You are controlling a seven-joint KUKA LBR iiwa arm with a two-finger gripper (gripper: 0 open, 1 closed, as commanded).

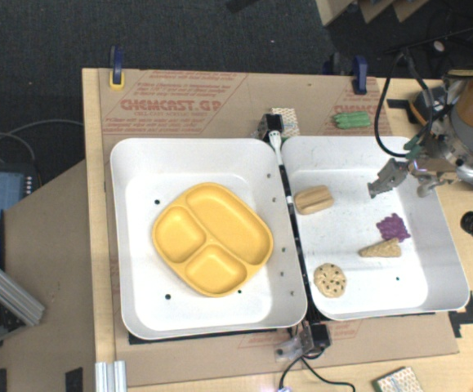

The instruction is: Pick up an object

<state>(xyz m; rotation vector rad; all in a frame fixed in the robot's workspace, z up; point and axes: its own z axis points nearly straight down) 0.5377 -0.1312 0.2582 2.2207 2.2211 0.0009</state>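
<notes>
Camera view: arm reaches in from the right, gripper (pixel 405 181) spread wide, empty, above right bin (pixel 440 296).

grey metal tool (pixel 403 180) beneath a grey wrist, black cables trailing.

**Red print on the brown board under the bins**

The brown board (pixel 179 96) that carries both white bins bears the only lettering that can be read. Along its far edge, above the left bin (pixel 130 219), large red capitals spell what looks like "CHEMCAST GP", with a line of much smaller red print over it and another beneath, both too fine to make out. The same red stamp starts again near the far right corner, above the right bin (pixel 432 292), but a green object (pixel 352 121) and a black cable (pixel 381 96) cover most of it, so no word can be read there
</notes>
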